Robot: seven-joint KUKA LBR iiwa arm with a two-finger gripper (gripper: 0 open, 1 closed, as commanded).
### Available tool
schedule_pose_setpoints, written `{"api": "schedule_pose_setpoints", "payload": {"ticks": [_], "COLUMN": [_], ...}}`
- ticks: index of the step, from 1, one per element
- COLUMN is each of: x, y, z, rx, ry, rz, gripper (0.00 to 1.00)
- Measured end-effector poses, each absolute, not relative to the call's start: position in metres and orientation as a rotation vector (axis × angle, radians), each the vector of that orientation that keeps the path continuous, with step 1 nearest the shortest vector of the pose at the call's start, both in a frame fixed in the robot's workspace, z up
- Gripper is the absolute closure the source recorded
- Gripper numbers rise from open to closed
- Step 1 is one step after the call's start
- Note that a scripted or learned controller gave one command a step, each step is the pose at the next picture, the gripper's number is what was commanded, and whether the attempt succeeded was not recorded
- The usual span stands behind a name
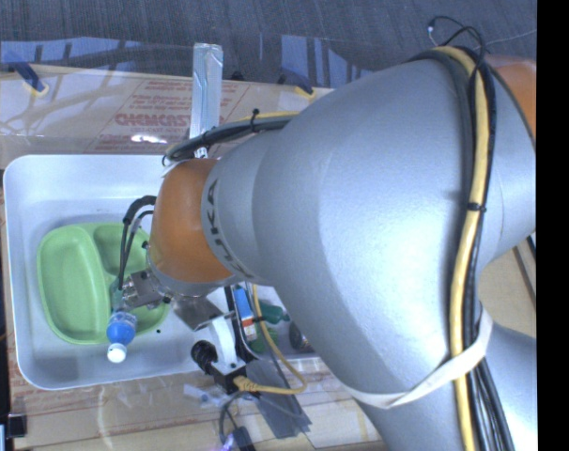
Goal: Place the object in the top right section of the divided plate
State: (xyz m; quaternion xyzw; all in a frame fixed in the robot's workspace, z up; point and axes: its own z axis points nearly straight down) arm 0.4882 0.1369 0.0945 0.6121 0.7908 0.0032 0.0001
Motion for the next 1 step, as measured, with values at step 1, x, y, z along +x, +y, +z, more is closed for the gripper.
{"api": "schedule_pose_setpoints", "payload": {"ticks": [1], "x": [0.5534], "y": [0.1284], "z": [0.1247], "rx": [1.611], "ry": [2.698], "rz": [-0.002], "gripper": [0.00]}}
